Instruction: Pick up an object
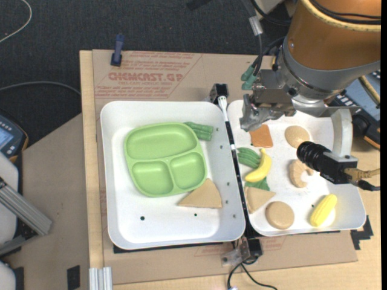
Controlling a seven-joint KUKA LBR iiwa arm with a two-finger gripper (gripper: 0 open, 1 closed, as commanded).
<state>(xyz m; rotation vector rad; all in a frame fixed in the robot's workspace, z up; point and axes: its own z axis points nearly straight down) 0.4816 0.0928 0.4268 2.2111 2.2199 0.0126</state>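
My gripper (255, 124) hangs low over the far left corner of the right bin (358, 205). An orange flat piece (262, 138) lies just below its tip; whether they touch is unclear. Nearby in that bin are a yellow banana (260, 168), a green leafy piece (247, 156), a tan wedge (256, 199), a round tan cookie (280, 215), a yellow corn cob (323, 210) and two pale bread pieces (296, 136) (297, 174).
The left bin (112, 162) holds a green divided plate (163, 159), a tan wedge (201, 196) and a green bean pod (201, 129). A black cylinder (320, 159) on a white bracket juts over the right bin. The arm's bulk covers the far right.
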